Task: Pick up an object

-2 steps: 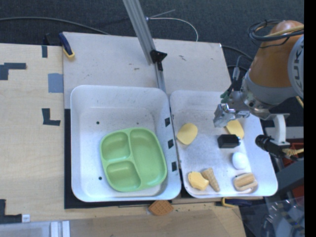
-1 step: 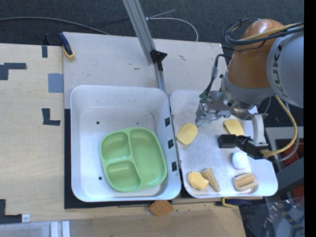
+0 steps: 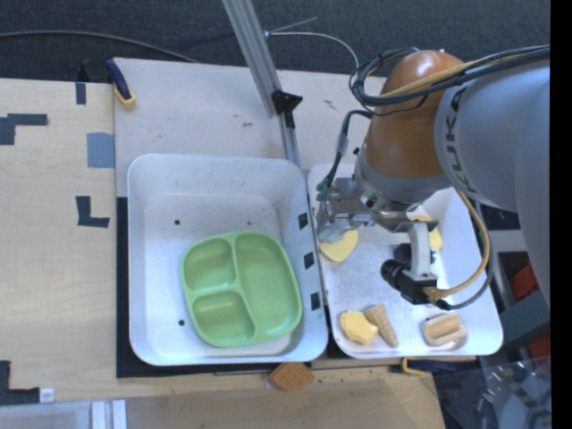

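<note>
Yellow food pieces lie in the right bin (image 3: pixel 478 333), and the one nearest the gripper (image 3: pixel 332 226) is a pale yellow slice (image 3: pixel 340 247) just below it, near that bin's left wall. Reaching in from the right, the grey arm (image 3: pixel 500 114) bends down over the right bin, its orange band (image 3: pixel 407 119) above the wrist, with black cables looping around it. The gripper hangs low at the bin's left side, right above the slice; whether it touches the slice, or how its fingers stand, I cannot tell, since the wrist hides them.

Two white bins sit side by side. The left bin (image 3: pixel 143 239) holds one green divided plate (image 3: pixel 241 286) with three compartments. Along the right bin's front edge lie three small items: a yellow lump (image 3: pixel 358 327), a tan cone (image 3: pixel 382 323) just beside it, and a brown bread-like roll (image 3: pixel 443 329) further right. One small orange-brown waffle-like piece (image 3: pixel 290 376) rests on the bench outside the bins, below the gap between them.
</note>
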You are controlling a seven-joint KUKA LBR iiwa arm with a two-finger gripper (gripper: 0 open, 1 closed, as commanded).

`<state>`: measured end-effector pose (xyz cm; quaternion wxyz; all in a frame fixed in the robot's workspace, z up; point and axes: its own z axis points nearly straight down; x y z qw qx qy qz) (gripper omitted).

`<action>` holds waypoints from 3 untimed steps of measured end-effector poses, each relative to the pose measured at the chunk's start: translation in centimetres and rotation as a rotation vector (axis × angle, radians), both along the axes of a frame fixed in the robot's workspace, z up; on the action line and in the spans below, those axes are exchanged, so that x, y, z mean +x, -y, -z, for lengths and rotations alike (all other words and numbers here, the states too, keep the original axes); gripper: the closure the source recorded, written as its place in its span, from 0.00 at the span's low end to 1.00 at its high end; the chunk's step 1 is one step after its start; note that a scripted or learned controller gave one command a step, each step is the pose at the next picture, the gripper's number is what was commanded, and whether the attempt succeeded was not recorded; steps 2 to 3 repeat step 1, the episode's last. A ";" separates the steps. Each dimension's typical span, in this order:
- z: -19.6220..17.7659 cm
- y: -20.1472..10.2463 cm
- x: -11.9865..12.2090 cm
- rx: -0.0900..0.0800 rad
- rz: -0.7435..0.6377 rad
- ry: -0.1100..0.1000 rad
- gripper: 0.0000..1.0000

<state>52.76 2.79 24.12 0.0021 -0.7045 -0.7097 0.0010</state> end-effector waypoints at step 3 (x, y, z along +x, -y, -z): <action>1.4 -4.9 -1.3 -0.001 0.001 -0.001 1.00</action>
